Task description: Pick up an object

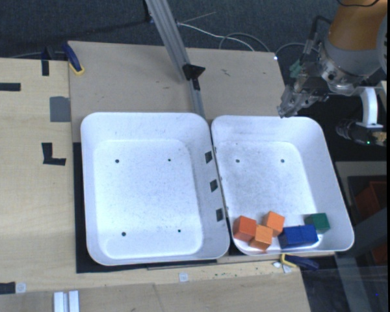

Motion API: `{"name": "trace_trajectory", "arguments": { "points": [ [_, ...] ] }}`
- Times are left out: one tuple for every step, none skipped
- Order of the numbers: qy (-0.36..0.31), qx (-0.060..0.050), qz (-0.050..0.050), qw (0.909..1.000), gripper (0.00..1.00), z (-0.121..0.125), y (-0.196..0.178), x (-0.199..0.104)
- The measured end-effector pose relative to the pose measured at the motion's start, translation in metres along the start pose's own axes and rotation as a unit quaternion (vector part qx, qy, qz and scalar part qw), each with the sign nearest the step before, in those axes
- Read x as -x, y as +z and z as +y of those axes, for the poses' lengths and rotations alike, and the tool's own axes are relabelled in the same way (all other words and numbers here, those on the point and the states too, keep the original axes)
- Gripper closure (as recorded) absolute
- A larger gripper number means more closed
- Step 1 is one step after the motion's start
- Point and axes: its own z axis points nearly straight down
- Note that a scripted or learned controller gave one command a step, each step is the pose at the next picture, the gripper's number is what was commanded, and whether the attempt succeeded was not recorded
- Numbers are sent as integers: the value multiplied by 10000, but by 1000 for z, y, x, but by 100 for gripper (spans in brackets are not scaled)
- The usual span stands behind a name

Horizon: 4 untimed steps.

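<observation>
Several small blocks lie in the near right corner of the right bin (312,135): an orange block (246,227), two more orange blocks (273,221) (262,237), a blue block (298,236) and a green block (320,221). My gripper (287,108) hangs above the far rim of the right bin, well away from the blocks, pointing down and to the left. Nothing shows between its fingers.
The left bin (91,174) sits beside the right one, sharing a middle rim. A slanted metal rail (171,34) crosses the back of the bench. Cables lie behind the bins. Black tape marks dot the bench at the left.
</observation>
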Motion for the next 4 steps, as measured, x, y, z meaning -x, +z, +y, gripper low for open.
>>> {"name": "trace_trajectory", "arguments": {
  "points": [
    [-48,-36,25,10000,100,-52,20,-76],
    [-18,-17,13,10000,0,-51,19,-72],
    [-21,-18,9,10000,0,-43,26,-82],
    [-7,-5,-3,10000,0,18,39,-49]
  ]
}}
